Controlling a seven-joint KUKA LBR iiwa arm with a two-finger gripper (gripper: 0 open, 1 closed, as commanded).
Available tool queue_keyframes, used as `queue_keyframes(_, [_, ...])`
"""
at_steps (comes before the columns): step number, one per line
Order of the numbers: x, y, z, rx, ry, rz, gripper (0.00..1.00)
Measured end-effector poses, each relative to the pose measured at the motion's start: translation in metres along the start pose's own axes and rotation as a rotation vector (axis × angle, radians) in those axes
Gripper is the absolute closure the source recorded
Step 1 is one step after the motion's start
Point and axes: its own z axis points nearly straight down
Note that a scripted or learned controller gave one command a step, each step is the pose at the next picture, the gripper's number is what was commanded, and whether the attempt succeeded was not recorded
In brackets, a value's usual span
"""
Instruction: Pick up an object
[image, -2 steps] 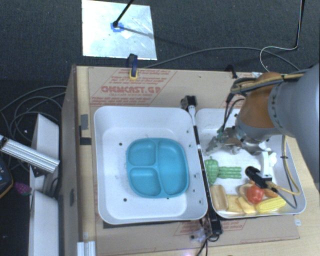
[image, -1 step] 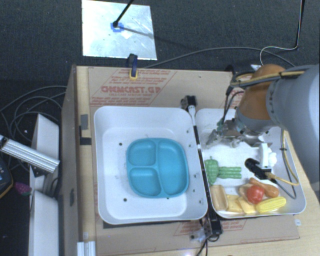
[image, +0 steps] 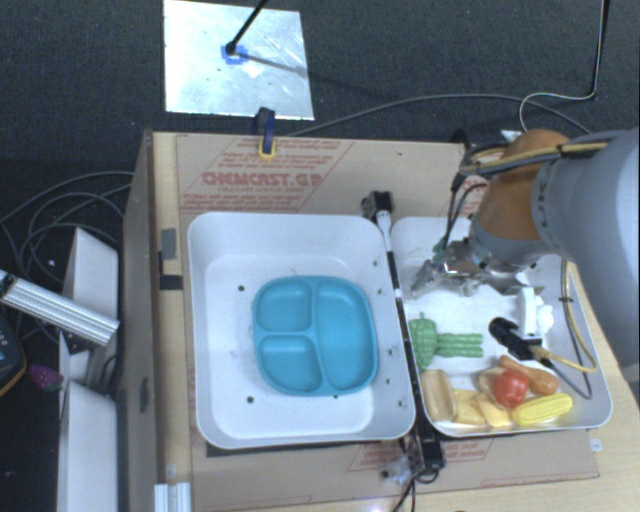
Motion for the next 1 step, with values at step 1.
queue_keyframes(1, [0.0026,0.0009,-0.0001,0.000,0.000,-0.001,0.00])
